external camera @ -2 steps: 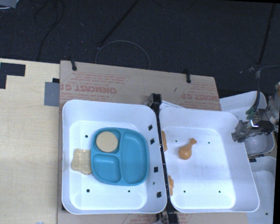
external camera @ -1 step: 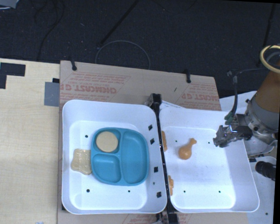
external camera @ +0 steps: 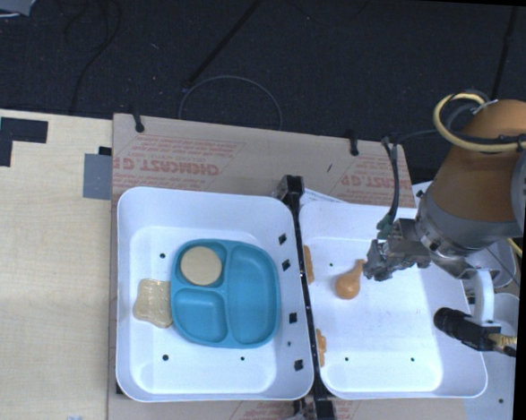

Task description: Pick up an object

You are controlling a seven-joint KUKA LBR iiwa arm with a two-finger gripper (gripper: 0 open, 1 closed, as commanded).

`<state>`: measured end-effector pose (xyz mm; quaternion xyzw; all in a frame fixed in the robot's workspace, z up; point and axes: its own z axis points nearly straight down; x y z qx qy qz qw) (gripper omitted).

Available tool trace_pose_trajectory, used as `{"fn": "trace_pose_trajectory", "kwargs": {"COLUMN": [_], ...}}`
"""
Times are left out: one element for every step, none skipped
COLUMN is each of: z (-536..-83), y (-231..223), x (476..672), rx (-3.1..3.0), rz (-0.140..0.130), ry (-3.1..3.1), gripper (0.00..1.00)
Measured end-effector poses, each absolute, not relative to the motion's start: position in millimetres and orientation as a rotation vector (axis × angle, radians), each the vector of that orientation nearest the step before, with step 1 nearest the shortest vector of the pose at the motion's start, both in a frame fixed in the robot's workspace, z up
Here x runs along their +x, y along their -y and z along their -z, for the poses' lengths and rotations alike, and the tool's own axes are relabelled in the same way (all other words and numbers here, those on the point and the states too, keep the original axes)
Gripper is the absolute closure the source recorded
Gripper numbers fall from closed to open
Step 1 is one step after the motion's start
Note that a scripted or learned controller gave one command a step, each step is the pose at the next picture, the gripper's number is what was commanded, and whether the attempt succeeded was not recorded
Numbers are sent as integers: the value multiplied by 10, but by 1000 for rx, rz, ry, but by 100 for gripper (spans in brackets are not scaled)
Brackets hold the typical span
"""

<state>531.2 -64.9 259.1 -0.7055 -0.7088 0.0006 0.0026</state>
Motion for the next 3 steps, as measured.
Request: {"fn": "trace_pose_trajectory", "kwargs": {"z": [-2418,-2371,-2356], "y": [119,-300,-766], "x": [5304,5306,5386], "rx": [-2213,-2214,-2214], "rz": [-4,-4,-3], "ry": [2222,2222,2224], "gripper": [100,100,100]}}
